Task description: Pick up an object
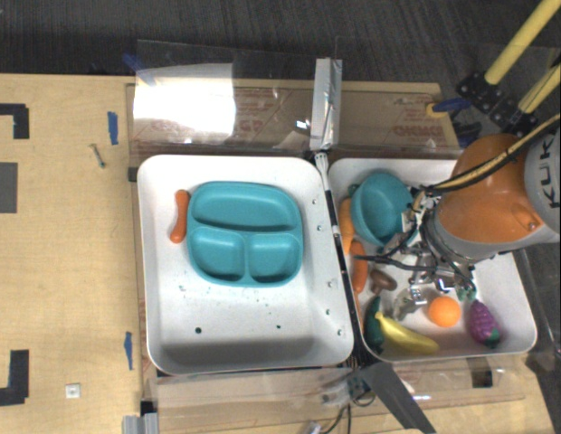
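One orange ball (444, 312) sits just beside fingers (423, 289); open/closed state: can't tell.

A dark grey carpet (262, 7) runs along the top, beyond the bench. The bench (54, 242) is pale plywood; black tape marks (14, 120) sit near its left edge, one at the upper left, one at the lower left (14, 378), with a grey patch (2, 188) between them. Short blue tape strips (112, 127) lie near the middle of the bench. Behind the bins, a clear plastic sheet (185, 107) catches a bright glare from overhead light, with brown cardboard (262, 120) under it. A metal divider (324, 102) stands upright at the back.
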Robot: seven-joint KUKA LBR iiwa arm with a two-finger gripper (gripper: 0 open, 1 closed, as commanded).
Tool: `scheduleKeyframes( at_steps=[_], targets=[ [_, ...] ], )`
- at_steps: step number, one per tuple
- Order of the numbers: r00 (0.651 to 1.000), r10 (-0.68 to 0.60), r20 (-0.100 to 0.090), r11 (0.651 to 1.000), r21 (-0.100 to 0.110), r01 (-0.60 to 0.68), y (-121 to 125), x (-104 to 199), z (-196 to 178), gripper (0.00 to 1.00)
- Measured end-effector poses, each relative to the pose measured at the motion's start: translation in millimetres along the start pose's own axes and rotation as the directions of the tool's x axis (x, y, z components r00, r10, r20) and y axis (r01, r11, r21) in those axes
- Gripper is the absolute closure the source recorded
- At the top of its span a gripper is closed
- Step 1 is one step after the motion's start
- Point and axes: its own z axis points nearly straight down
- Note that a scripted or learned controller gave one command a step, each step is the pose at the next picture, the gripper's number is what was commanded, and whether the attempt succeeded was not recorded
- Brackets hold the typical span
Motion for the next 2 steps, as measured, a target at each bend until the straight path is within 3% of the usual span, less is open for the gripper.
scheduleKeyframes(
  at_steps=[1,2],
  targets=[
    [0.997,0.068,-0.039,0.998,0.000,-0.068,-28,-42,-47,0.00],
    [0.978,0.206,-0.008,0.978,0.001,-0.206,-16,33,-3,0.00]
  ],
)
